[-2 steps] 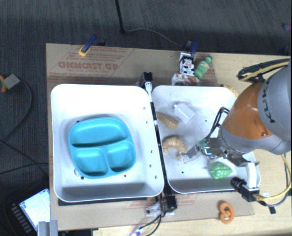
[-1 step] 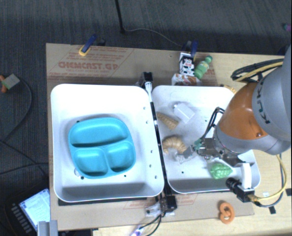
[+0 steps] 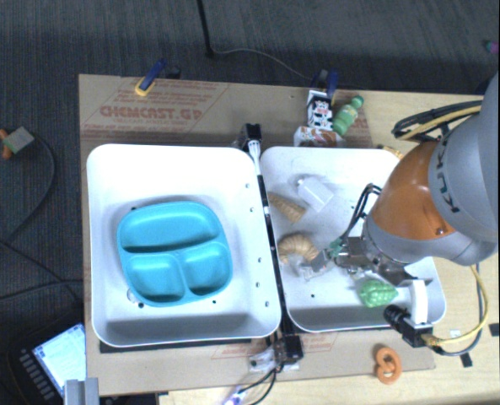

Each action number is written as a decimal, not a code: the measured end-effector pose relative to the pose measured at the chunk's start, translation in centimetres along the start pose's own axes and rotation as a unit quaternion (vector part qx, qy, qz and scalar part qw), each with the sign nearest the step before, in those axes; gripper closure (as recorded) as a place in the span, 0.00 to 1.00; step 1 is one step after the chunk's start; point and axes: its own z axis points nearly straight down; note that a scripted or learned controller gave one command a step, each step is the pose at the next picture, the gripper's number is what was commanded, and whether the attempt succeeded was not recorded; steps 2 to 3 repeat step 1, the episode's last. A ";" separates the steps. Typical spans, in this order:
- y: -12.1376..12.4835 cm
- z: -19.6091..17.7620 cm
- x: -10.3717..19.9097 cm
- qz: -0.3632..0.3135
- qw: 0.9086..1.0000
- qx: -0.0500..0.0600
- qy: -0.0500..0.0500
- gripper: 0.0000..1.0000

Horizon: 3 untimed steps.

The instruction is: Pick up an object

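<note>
Down in the right bin (image 3: 418, 306), near-middle: gripper (image 3: 344, 254) sat low among the clutter, wrist blocking most of it. Couldn't tell how far open, nor whether anything was held.

Nearest candidate: croissant (image 3: 298, 245), just left of the gripper, touching or almost, on the bin floor. Tan, ridged, curved, matte. Probably a light toy; stiff or squashy, couldn't tell. Ridges should give grip. Best taken across the narrow middle, not along the curve.

Other options:
- cone-shaped tan piece (image 3: 287, 207), farther back, near the divider. Tapered, likely to squirt out of a pinch.
- clear plastic item (image 3: 314, 192), far side. Looked slick, hard to make out.
- green lumpy object (image 3: 376, 293), near-right, by the wrist.

Left bin (image 3: 106, 175): blue divided tray (image 3: 174, 251), broad, flat, poor pinch target.
</note>
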 end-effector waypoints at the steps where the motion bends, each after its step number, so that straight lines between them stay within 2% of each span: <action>1: 0.0 0.5 -0.4 0.000 1.000 0.001 0.000 0.00; 3: 0.0 0.5 -0.4 0.000 1.000 0.001 0.000 0.00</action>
